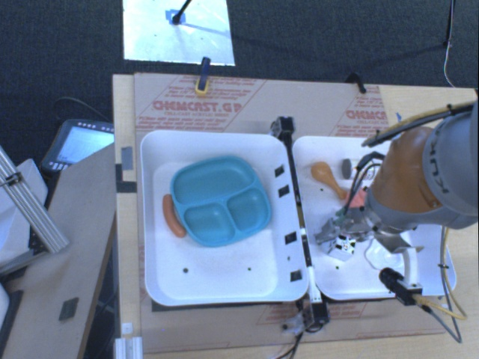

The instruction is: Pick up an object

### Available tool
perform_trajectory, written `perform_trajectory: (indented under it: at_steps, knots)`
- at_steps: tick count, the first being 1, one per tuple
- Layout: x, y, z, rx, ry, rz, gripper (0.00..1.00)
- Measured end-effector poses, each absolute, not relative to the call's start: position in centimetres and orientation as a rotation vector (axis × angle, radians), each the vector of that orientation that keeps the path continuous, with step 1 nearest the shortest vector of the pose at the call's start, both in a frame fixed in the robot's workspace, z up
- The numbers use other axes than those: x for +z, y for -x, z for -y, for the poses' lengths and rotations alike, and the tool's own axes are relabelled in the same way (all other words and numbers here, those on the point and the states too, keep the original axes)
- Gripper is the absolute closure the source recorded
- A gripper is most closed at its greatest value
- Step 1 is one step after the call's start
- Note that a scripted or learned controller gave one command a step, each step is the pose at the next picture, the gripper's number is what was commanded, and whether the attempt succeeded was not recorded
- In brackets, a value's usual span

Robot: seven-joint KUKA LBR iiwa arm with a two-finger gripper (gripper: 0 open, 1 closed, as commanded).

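Note:
My gripper (340, 239) hangs low over the right bin (329, 279), near its left-front part, below the arm's orange band. A small white object with dark spots (345, 247) lies right at the fingertips. An orange spoon-like piece (326, 175) lies in the same bin toward the back, and a small grey piece (346, 167) sits beside it. A pink-red item (361, 197) peeks out from under the arm. In the left bin (161, 275) rests a blue divided plate (221, 200), with an orange sausage-shaped toy (173, 215) along its left side.
A black divider strip (293, 208) runs between the two bins. Cardboard (247, 103) lies under them. A white handled object (385, 254) rests in the right bin near the arm. A tablet (78, 144) and metal rails (26, 200) stand off to the left.

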State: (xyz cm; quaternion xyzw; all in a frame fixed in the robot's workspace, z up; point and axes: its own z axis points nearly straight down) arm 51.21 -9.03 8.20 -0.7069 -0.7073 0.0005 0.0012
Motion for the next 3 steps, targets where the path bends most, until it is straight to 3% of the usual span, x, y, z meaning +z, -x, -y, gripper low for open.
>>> perform_trajectory:
  at_steps: [1,3]
  knots:
    - [9.5,-51.3,9.1,-0.002,2.223,2.222,1.0]
    - [21.1,-50.7,10.7,-0.006,2.224,2.229,1.0]
